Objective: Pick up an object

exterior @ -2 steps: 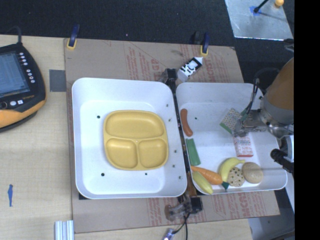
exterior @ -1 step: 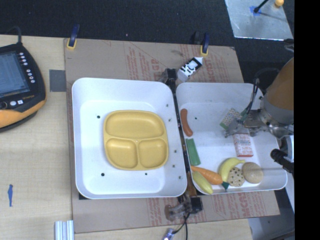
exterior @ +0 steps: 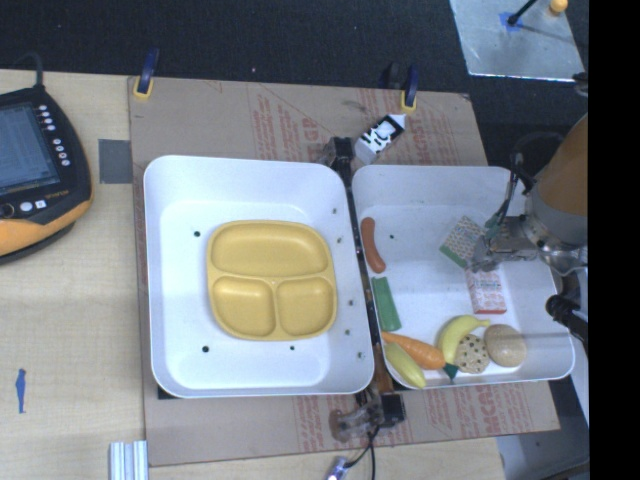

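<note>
My arm (exterior: 562,183) comes in from the right edge, wrist bent down over the right bin (exterior: 420,193). My gripper (exterior: 492,251) sits low near the bin's upper-right part, w/ its tip by a small green-patterned packet (exterior: 461,240) and just above a red-and-white packet (exterior: 487,292). Can't tell if my jaws are released or clenched; nothing visibly between them.

Other items in the right bin: sausage (exterior: 373,244) by the left wall, green block (exterior: 386,304) below it, carrot (exterior: 416,350) and banana (exterior: 452,335) along the front, w/ a speckled cookie (exterior: 472,354) and a tan round piece (exterior: 505,347) at front right, touching each other.

Left bin (exterior: 175,193) holds a yellow divided plate (exterior: 272,279), approx. centred. Pendant controller (exterior: 35,173) lies on the tabletop (exterior: 70,348) at far left, well apart from both bins.
</note>
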You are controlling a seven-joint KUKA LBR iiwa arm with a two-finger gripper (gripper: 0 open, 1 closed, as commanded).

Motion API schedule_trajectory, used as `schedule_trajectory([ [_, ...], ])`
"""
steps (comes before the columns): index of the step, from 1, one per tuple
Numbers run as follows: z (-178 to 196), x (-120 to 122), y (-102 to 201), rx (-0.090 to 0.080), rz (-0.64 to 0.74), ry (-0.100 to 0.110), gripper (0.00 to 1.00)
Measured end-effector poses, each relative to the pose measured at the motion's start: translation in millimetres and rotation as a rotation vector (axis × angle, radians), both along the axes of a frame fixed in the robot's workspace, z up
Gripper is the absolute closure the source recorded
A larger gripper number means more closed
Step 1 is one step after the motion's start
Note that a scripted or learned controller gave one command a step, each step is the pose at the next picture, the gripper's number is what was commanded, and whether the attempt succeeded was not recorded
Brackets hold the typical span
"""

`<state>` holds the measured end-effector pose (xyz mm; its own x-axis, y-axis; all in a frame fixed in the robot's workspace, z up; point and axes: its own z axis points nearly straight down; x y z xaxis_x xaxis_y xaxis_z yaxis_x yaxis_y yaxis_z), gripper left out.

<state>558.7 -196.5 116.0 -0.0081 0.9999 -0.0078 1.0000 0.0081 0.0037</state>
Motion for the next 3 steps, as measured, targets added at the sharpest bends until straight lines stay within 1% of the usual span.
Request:
schedule_trajectory([
  [1, 0.0, -0.1, 0.0, 0.0, 0.0, 0.0, 0.0],
  [2, 10.1, 0.1, -0.8, -0.002, 0.001, -0.001, 1.0],
  [3, 10.1, 0.0, -0.9, -0.003, 0.001, 0.0, 0.0],
])
